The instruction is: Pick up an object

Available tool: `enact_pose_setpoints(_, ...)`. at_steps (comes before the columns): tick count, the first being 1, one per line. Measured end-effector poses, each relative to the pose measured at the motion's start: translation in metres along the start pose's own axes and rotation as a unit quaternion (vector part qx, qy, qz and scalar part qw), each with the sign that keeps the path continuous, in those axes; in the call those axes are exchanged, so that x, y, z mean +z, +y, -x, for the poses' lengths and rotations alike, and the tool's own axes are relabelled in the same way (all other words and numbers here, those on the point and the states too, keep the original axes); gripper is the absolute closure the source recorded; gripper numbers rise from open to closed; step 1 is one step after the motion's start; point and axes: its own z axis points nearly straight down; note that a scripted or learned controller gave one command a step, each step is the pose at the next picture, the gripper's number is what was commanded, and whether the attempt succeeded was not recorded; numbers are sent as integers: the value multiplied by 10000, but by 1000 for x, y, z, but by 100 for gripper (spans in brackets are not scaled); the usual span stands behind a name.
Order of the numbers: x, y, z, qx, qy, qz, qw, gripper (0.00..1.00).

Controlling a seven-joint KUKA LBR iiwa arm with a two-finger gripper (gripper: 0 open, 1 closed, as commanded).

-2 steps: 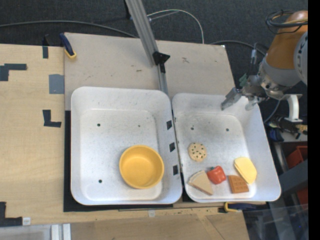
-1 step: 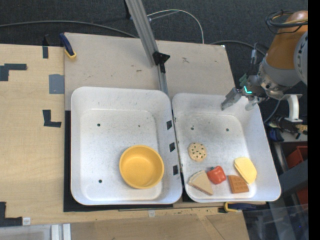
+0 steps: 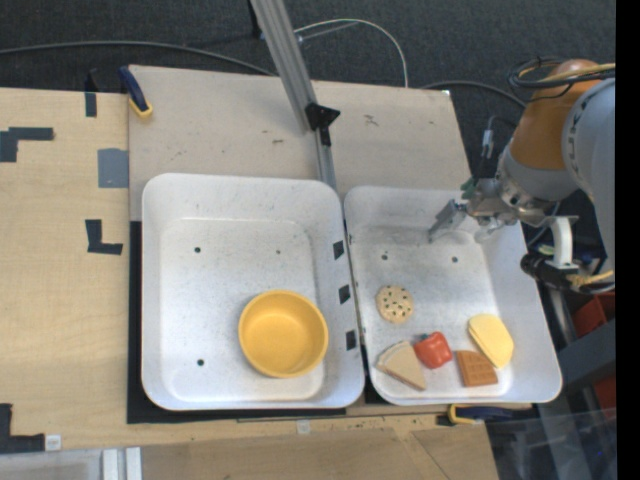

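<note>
**Gripper hovering over the right bin's far edge, nothing in its grasp**

Gripper of the grey arm sits above the far right part of the right bin, near that bin's far edge. Its fingers look slightly spread and slant down toward the bin floor, with nothing between them. An orange band wraps the arm above the wrist.

The objects to pick lie along the near edge of the right bin, well apart from the gripper. A round speckled cookie rests close to the bin's middle, towards its left wall. Nearer the front, a tan wedge lies at the near left corner, with a red piece touching its right side. Just beside that sits an orange waffle-like square, and a yellow block lies tilted towards the near right corner.

The left bin holds a yellow bowl, upright, close to its near right corner.

Both bins rest side by side on the desk. A metal pole slants from the desk's far edge down to the gap between the bins.
</note>
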Motion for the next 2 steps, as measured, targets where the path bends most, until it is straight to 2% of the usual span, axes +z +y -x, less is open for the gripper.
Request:
enact_pose_setpoints(1,46,0,-1,-5,-10,28,10000,0)
enact_pose_setpoints(2,34,0,-2,-12,-8,30,10000,100)
